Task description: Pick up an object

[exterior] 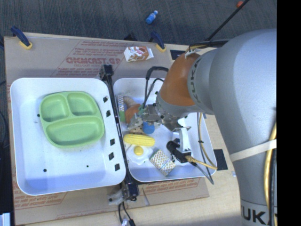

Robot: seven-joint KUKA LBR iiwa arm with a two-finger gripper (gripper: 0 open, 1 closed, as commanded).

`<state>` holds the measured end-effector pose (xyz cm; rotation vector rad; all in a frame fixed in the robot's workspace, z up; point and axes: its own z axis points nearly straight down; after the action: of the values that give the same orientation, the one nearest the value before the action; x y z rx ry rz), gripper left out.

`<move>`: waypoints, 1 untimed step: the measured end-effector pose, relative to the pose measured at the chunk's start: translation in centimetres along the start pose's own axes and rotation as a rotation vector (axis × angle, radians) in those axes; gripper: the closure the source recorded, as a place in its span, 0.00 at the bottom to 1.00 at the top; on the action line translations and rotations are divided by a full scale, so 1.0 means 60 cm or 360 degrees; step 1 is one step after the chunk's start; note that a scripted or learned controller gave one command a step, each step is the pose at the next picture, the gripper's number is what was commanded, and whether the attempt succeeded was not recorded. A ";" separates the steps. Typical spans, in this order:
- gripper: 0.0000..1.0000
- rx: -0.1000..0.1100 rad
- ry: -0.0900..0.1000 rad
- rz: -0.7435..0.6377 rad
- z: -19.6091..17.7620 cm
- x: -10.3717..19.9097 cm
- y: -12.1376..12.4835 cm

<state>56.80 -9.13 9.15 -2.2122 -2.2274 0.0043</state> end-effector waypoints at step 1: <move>0.00 0.0001 0.0001 0.0000 0.001 -0.005 -0.095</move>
<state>51.10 -9.47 9.13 -2.2114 -2.2267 0.0042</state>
